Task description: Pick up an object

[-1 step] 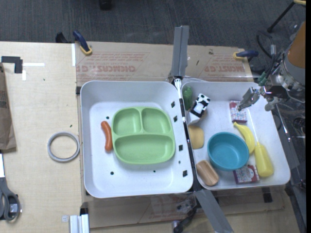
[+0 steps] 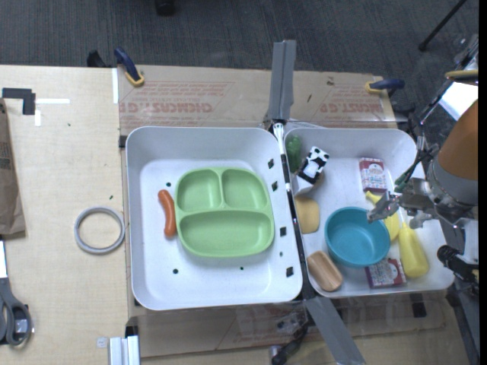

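My gripper (image 2: 397, 210) hangs low over the right side of the right bin (image 2: 346, 137), just right of a blue bowl (image 2: 356, 239). Its fingers look open, straddling a yellow banana-like toy (image 2: 413, 254) that lies along the bin's right wall. Other items in this bin are a black-and-white cow toy (image 2: 313, 164), a tan round piece (image 2: 308, 215), a brown bun (image 2: 326, 271), a red-and-white packet (image 2: 374, 176) and a small red box (image 2: 386, 273). Nothing is visibly held. The left bin (image 2: 144, 280) holds a green divided plate (image 2: 224, 211) and an orange sausage (image 2: 167, 212).
The arm's orange band (image 2: 464, 152) and grey wrist crowd the right bin's right edge. A grey divider bar (image 2: 282, 82) runs between the bins. On the bench to the left lie a tape ring (image 2: 100, 230) and scissors (image 2: 12, 322).
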Robot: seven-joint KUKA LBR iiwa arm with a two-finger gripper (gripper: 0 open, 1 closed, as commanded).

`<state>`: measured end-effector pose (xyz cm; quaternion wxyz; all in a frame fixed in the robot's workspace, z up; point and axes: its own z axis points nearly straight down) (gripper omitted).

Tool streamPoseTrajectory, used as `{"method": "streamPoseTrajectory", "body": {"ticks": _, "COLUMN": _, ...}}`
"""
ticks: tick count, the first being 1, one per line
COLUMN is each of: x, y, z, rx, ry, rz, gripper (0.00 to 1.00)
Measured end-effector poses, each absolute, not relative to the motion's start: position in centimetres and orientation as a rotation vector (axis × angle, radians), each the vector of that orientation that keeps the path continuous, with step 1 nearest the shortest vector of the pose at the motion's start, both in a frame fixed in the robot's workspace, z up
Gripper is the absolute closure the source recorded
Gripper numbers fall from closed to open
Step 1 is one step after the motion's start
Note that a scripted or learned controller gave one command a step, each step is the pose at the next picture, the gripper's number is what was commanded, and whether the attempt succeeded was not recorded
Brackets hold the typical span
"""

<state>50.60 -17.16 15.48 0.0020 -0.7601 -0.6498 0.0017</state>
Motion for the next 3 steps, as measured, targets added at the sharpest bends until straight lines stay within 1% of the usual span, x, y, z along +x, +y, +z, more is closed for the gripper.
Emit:
{"method": "streamPoseTrajectory", "body": {"ticks": 1, "x": 55.7, "y": -18.9, "z": 9.0, "rx": -2.455, "ry": -1.959, "rz": 0.002, "gripper": 0.0}}
{"method": "streamPoseTrajectory", "body": {"ticks": 2, "x": 51.1, "y": -18.9, "z": 18.5, "rx": -2.249, "ry": -2.192, "rz": 0.003, "gripper": 0.0}}
{"method": "streamPoseTrajectory", "body": {"ticks": 3, "x": 53.5, "y": -16.0, "z": 13.3, "rx": -2.271, "ry": -2.165, "rz": 0.005, "gripper": 0.0}}
